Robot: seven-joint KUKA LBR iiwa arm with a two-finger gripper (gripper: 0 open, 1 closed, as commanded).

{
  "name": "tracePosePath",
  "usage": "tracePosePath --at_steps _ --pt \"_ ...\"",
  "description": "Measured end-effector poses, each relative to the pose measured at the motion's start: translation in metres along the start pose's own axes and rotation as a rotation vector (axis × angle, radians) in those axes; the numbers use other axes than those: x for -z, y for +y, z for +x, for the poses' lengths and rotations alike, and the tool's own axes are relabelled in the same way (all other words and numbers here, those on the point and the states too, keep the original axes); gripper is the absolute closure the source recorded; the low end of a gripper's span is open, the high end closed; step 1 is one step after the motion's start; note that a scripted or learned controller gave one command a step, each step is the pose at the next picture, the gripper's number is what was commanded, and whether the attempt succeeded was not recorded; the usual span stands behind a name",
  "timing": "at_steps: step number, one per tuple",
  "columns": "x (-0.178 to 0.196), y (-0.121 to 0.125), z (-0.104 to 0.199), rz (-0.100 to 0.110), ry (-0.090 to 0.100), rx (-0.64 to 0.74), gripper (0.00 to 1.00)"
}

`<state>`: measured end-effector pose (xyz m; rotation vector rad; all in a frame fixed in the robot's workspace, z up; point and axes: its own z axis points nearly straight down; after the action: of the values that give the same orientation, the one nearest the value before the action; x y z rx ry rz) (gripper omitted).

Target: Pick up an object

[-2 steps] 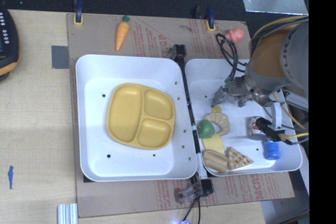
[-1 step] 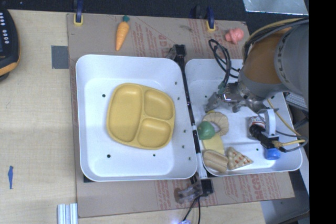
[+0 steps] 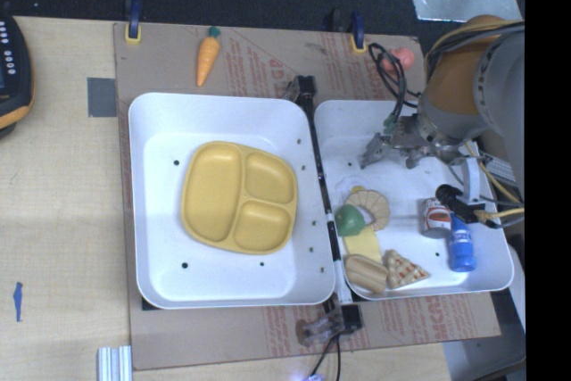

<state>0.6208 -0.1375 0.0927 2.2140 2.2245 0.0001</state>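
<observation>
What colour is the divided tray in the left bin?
Yellow: the divided tray, seen in the camera view.

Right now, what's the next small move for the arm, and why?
Probably shift the tool toward the bin's near corner, then descend. It sits over bare floor in the right bin, while the toys, green ball, hot dog and pizza slice, cluster there.

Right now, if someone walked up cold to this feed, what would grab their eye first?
Probably the yellow divided tray, lying alone in the left bin. Next, the cluster of toy food along the right bin's near edge: a green ball, a hot dog, a pizza slice and a blue bottle. The end effector sits over that bin's far half, and a toy carrot lies outside on the cardboard.
</observation>
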Motion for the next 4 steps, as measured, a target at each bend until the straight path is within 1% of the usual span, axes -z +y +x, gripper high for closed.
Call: tracePosePath --at_steps 1,2,3,4 --pt "0.083 0.015 -0.063 -0.005 -0.004 -0.005 0.00" --pt "0.095 -0.076 -0.010 0.011 0.005 -0.002 0.00" --pt "0.027 -0.088 0.021 0.013 0.005 0.002 0.00" --pt "0.041 -0.086 0.017 0.005 0.001 -0.001 1.00"
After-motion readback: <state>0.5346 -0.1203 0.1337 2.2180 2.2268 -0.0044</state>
